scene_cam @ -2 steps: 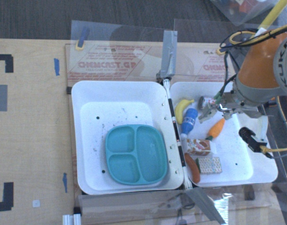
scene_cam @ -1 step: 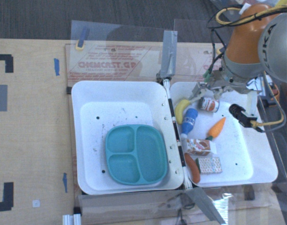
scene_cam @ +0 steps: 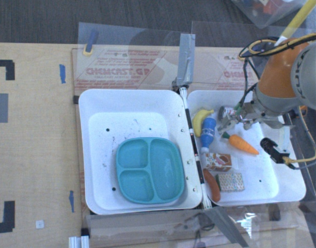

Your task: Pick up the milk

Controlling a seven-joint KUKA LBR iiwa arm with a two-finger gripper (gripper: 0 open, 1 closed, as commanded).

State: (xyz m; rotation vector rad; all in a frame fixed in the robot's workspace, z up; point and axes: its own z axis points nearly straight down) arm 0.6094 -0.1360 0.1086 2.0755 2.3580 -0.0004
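- Two white bins sit side by side on the table (scene_cam: 34,138).
- Nearest in the right bin (scene_cam: 289,187): a sausage (scene_cam: 212,186) and a patterned packet (scene_cam: 231,182).
- Just behind them, the milk (scene_cam: 219,161) carton lies on its side near the bin's left wall, free of the jaws.
- Left bin (scene_cam: 96,138): a teal divided tray (scene_cam: 149,170).
- Farther back: a carrot (scene_cam: 240,143), a blue bottle (scene_cam: 207,133), a banana (scene_cam: 200,119).
- Jaws (scene_cam: 231,119) hover above the carrot's far end; their state cannot be determined.
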